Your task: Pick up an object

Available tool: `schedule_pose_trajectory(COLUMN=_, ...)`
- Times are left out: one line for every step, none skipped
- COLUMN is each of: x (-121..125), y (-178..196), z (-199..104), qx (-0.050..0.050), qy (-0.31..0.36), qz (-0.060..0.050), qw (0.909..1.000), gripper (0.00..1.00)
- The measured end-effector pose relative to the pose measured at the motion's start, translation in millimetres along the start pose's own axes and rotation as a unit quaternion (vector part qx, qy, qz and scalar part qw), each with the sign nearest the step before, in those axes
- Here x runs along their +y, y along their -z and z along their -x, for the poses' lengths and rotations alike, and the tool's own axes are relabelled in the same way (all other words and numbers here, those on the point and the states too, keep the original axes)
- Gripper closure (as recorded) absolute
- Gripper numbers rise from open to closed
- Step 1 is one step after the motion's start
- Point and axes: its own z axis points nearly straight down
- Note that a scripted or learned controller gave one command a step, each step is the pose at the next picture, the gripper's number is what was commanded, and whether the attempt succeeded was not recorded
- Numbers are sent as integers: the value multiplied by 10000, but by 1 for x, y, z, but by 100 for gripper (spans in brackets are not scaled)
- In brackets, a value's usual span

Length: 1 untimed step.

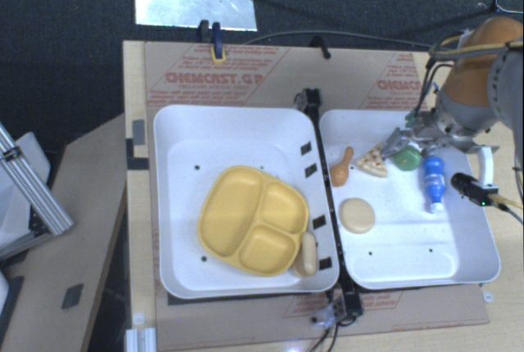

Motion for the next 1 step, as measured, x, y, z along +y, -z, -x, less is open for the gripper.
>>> schedule_pose_trajectory(x=4, y=-20, z=0, qx=6, qy=7, qz=41, qw=10000, gripper=0)
